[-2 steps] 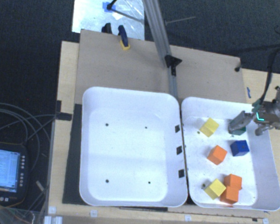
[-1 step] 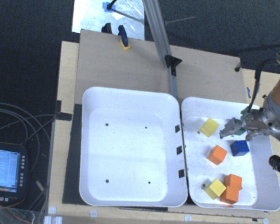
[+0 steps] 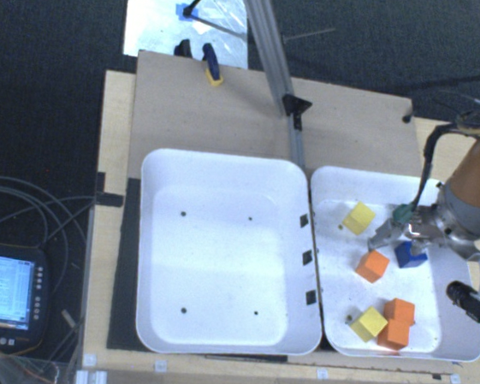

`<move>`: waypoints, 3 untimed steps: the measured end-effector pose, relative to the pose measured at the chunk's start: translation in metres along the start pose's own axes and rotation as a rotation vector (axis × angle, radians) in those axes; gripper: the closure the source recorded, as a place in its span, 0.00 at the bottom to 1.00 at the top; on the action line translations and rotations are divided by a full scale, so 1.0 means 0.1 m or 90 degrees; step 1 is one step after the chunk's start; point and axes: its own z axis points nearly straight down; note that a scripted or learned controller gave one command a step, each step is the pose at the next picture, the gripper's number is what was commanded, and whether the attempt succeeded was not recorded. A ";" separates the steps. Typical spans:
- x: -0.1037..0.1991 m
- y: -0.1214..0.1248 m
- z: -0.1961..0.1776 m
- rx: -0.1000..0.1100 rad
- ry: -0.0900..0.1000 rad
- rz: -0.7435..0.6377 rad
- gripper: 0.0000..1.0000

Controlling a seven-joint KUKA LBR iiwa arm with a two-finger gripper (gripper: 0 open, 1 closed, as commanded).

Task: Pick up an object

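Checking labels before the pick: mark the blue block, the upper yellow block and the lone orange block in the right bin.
blue block (image 3: 411, 256): camera view, on its top face, just below the gripper.
upper yellow block (image 3: 359, 218): camera view, middle of its top face.
lone orange block (image 3: 373, 266): camera view, middle of its top face.

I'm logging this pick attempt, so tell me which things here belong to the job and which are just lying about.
Job:
hand
blue block
yellow blocks
orange blocks
right bin

Lying about:
left bin
pendant
clamps
pole
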 end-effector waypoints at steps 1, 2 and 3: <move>0.01 -0.01 0.63 0.000 0.000 -0.001 0.00; 0.01 0.01 0.48 -0.004 0.000 -0.002 1.00; 0.00 -0.02 0.04 -0.005 -0.001 -0.001 1.00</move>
